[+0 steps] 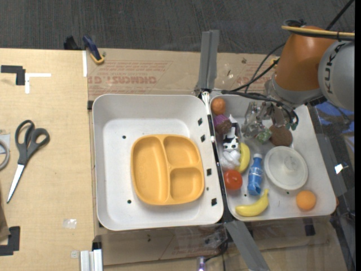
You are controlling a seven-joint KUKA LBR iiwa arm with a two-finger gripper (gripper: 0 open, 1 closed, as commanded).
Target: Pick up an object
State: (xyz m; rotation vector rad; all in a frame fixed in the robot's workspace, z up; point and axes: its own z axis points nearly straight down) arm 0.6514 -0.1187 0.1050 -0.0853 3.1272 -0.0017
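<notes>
- Arm (316,61) comes in from upper right, orange band above the wrist, hanging over the back of the right bin (324,176).
- Gripper (265,120) low in that bin's rear part, among the items; fingers too cluttered/blurred to read — can't tell if open or closed, or if anything is between them.
- Brown ball (280,135) just beside the gripper, on its right; contact unclear.
- Right bin, back left: orange fruit (219,104), purple item (220,122) below it, then a black-and-white toy (229,144).
- Mid bin: small banana (244,157), blue bottle (256,175) upright-ish beside it, red ball (233,179) to the left of bottle.
- Front: big banana (253,205) lying near the front wall; orange ball (306,200) at front right corner.
- White round lid/bowl (286,166) right of the bottle, below the brown ball.
- Left bin (107,168) holds a yellow divided plate (167,169), three compartments, sitting about centre.
- Counter (45,208) to the left: scissors (25,151) lying flat, well apart from both bins.
- Blue-handled tool (93,48) at the counter's back edge, above the left bin.
</notes>
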